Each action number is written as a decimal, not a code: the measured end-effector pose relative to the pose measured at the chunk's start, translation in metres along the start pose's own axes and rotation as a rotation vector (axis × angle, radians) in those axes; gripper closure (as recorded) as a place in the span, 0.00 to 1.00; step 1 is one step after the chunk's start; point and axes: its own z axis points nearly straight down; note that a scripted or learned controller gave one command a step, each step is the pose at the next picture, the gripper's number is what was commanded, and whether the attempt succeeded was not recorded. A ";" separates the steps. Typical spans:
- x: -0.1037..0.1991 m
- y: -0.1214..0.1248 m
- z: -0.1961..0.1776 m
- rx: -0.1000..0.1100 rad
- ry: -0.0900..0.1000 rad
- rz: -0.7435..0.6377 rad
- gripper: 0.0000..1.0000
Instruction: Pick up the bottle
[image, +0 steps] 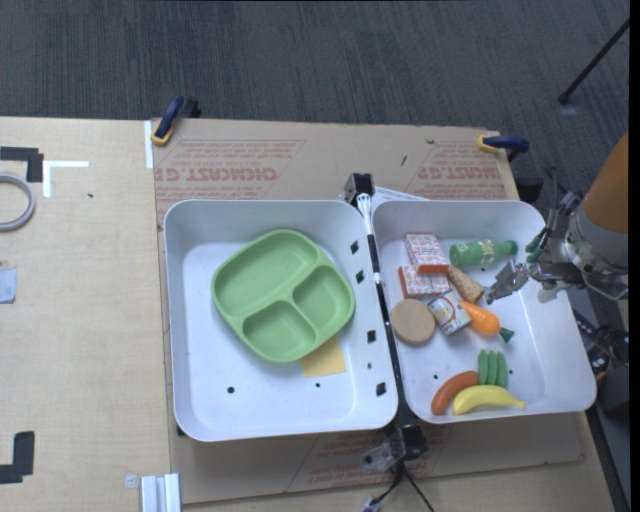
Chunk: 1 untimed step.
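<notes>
Green bottle (482, 251) (lying flat), right bin (556, 370)

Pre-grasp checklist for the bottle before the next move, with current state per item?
1. Target located: ok. The green bottle lies on its side near the back wall of the right bin.
2. Bottle free of the end effector: ok. The end effector sits just in front of the bottle, with nothing seen between its fingers.
3. Room around the target: not ok. The pink box and the carrot lie close by.
4. Finger opening: cannot tell.
5. Alignment over the bottle: not ok. The end effector looks offset toward the bin's near-right side.
6. Green plate out of the way: ok, in the left bin.
</notes>
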 end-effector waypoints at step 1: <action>-0.048 -0.034 0.112 0.000 0.001 -0.028 0.00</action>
